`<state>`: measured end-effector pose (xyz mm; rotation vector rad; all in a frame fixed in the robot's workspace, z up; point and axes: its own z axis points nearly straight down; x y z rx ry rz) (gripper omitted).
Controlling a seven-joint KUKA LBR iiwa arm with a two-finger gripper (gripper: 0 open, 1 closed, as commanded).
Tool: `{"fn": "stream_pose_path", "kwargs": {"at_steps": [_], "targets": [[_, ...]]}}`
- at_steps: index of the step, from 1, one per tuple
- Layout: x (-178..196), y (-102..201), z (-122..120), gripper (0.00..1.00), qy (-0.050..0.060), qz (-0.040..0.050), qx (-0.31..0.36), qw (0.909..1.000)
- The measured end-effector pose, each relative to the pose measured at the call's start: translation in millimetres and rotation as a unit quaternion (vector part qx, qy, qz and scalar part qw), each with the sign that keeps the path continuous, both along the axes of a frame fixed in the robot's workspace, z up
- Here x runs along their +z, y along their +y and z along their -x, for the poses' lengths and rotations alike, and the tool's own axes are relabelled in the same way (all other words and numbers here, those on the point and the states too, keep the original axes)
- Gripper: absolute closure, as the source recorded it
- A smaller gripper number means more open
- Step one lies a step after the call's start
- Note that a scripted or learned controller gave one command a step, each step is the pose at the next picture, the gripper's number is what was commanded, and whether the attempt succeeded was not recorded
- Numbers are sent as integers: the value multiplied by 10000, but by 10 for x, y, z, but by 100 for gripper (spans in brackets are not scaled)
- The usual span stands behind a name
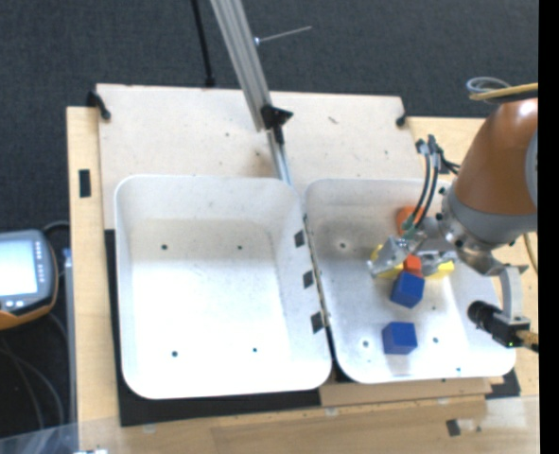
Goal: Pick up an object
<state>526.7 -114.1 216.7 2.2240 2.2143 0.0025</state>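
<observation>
Over right bin [355,362]: gripper [410,258], claw state hidden, is hovering above cubes [407,288]; best descending centred on one cube, avoiding neighbours.

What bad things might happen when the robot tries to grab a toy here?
The gripper sits in a tight cluster: a blue block, a yellow piece and an orange piece. It might catch two at once, or knock one aside. The other blue block lies close by and may get bumped.
</observation>
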Motion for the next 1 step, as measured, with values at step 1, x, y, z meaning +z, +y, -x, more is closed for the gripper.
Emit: {"fn": "stream_pose_path", "kwargs": {"at_steps": [1], "targets": [[141,150,112,0,6,-8,39,10000]]}}
